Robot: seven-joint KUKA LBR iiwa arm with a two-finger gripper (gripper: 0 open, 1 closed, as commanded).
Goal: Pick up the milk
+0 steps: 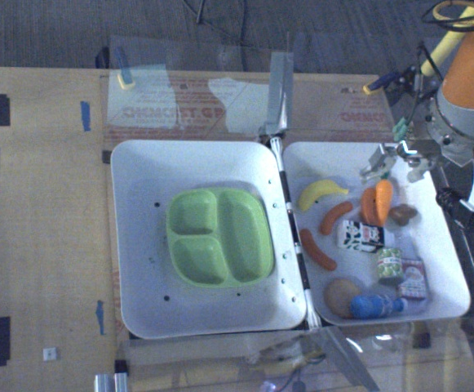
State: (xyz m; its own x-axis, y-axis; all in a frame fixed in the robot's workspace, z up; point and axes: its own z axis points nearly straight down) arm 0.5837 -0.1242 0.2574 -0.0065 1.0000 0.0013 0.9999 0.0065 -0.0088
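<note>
The milk (pixel 361 235), a small carton with black-and-white cow patches, lies flat near the middle of the right bin (pixel 457 288). An orange carrot (pixel 376 203) stands just above it, almost touching its upper edge, with a brown lump (pixel 401 214) beside that. A sausage (pixel 336 216) slants close on its upper left, a second sausage (pixel 318 249) lies lower left, and a green carton (pixel 389 264) sits just below right, next to a pink box (pixel 414 281). A banana (pixel 321 192) rests further up-left, and a blue bottle (pixel 375 305) and a brown potato (pixel 342 293) lie along the bottom edge.

The pincer (pixel 393 158) hangs over the upper part of that bin, above the carrot and apart from the milk; whether it is released or clenched cannot be told, and nothing shows in its grip.

To do this well, it should probably travel down-left until centred over the carton, then descend straight, closing across the carton's narrower span. The clearest room looks to be left and below the carton, where bare bin floor shows; the carrot side is tight, so a finger landing there may knock it.

The left bin (pixel 139 178) holds a green divided plate (pixel 219 237), well apart. Both bins sit on the worktop (pixel 41 219).
</note>
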